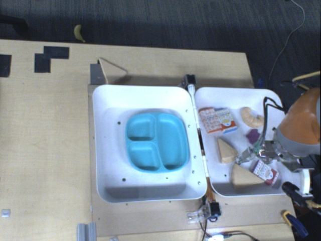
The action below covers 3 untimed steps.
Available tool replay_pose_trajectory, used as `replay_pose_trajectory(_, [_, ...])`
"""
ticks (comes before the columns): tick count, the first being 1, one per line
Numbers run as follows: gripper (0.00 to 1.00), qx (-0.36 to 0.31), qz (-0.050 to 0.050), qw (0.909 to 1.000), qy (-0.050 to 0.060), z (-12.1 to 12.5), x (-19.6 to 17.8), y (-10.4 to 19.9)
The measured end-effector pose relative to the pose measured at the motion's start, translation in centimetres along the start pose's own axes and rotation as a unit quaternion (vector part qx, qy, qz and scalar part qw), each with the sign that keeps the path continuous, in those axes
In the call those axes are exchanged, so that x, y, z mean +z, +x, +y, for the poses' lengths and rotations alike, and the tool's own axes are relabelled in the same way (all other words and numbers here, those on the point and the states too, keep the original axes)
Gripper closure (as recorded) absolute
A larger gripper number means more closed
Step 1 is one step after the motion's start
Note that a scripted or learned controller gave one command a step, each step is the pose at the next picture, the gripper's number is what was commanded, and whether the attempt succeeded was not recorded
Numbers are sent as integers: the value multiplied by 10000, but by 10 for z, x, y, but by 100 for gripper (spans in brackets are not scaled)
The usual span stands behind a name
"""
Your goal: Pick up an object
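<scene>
A dark carpeted floor [150, 14] is running behind a pale wooden table [45, 149], which is carrying two shallow white bins side by side. The left bin [108, 134] is holding a blue divided tray [156, 141] lying flat near its middle. The right bin [215, 187] is holding a small printed carton [216, 120] near its upper left, a pale curved pastry-like piece [251, 117] toward the upper right, a small purple object [254, 135] just below that, a tan wedge [226, 150] near the centre and a second tan wedge [247, 176] lying along the lower wall. A small red-and-white packet [264, 172] is lying just beside the second wedge. The grey arm with its orange band [303, 122] is reaching in from the right, and the end effector [256, 153] is hanging low over the right bin, between the purple object and the packet; how far it is open, and whether it has anything in its grasp, I cannot tell.
</scene>
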<state>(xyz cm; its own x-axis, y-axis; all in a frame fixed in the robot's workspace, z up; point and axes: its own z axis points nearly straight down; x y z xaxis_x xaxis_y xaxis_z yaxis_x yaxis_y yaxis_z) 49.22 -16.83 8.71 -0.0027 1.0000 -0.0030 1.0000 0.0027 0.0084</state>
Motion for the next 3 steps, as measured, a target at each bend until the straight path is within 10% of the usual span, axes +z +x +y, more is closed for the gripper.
replay_pose_trajectory(1, [100, -4, -6, 10000, -34, 3, -12, 0])
replay_pose_trajectory(2, [100, -17, 22, 10000, 16, 80, -84, 83])
replay_pose_trajectory(3, [0, -14, 15, 10000, 28, 80, -84, 82])
